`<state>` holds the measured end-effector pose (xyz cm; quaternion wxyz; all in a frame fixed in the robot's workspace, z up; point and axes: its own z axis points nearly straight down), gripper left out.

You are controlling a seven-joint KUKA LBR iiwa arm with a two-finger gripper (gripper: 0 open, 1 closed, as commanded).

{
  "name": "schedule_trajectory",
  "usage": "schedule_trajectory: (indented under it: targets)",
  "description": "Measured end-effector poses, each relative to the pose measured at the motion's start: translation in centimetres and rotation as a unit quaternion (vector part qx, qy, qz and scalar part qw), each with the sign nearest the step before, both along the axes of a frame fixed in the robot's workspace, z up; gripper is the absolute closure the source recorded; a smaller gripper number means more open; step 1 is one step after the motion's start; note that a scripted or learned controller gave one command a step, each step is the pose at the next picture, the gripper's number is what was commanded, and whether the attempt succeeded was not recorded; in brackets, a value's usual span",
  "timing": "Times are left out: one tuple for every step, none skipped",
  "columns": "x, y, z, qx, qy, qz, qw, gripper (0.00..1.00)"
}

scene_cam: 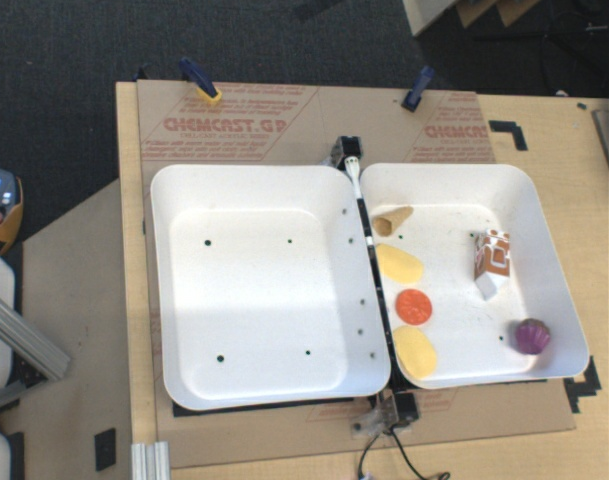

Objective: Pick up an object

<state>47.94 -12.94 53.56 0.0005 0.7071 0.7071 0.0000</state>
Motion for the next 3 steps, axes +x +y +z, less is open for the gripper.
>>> schedule_trajectory:
  targets:
    - [0.0,-2.76,-0.03,-0.0008,-0.001,-0.001,1.0,1.0]
    - [0.01,-2.6,-0.01,-0.0006,-0.001,0.0,1.0,1.0]
    - [0.0,-2.31,0.0,-0.0004,-0.001,0.0,1.0,1.0]
